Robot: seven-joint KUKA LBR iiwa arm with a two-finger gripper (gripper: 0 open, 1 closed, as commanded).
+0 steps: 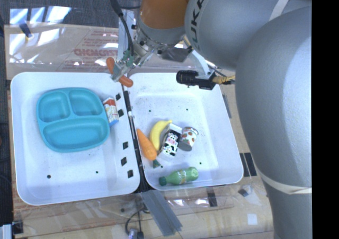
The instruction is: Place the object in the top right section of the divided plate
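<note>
The blue divided plate (71,118) lies in the left bin (32,179), and its top right section (87,103) holds nothing. My gripper (121,71) hangs over the far end of the wall between the two bins, up and to the right of the plate. It is shut on a small elongated orange object (126,80), whose ends stick out on both sides of the fingers. The object is raised off the bin floor.
A small white and red carton (111,111) leans against the plate's right edge. The right bin (212,111) holds a carrot (147,145), a banana (159,132), a cow-print carton (170,143), a can (188,138) and a green bottle (180,176).
</note>
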